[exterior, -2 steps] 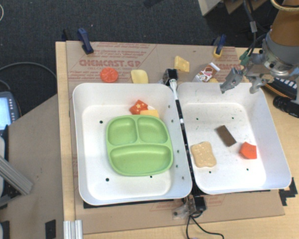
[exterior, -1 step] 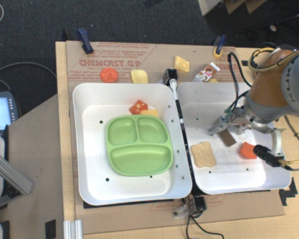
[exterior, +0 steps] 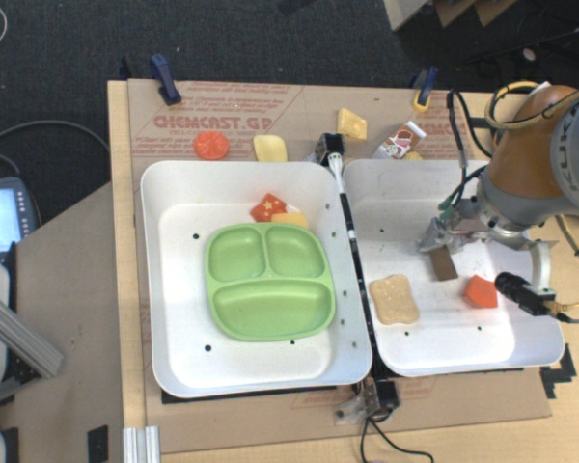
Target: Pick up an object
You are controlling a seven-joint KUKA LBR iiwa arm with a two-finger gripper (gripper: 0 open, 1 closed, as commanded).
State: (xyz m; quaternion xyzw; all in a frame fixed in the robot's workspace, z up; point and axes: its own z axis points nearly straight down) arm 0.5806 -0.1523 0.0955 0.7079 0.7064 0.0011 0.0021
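In the right bin (exterior: 521, 350), a tan slice of toast (exterior: 394, 299) lies near the left wall and an orange block (exterior: 481, 292) lies to its right. A small brown piece (exterior: 445, 264) sits between them, a little farther back. My gripper (exterior: 440, 243) hangs low over the bin, right above that brown piece. The view does not show whether it touches the piece. The grey arm with its orange band (exterior: 529, 157) reaches in from the right.
The left bin (exterior: 169, 258) holds a green divided plate (exterior: 268, 280), with a red piece (exterior: 268, 207) and a yellow piece (exterior: 290, 220) behind it. On the bench behind the bins lie a red disc (exterior: 211, 145), yellow pieces (exterior: 269, 148) and a small packet (exterior: 399, 143).
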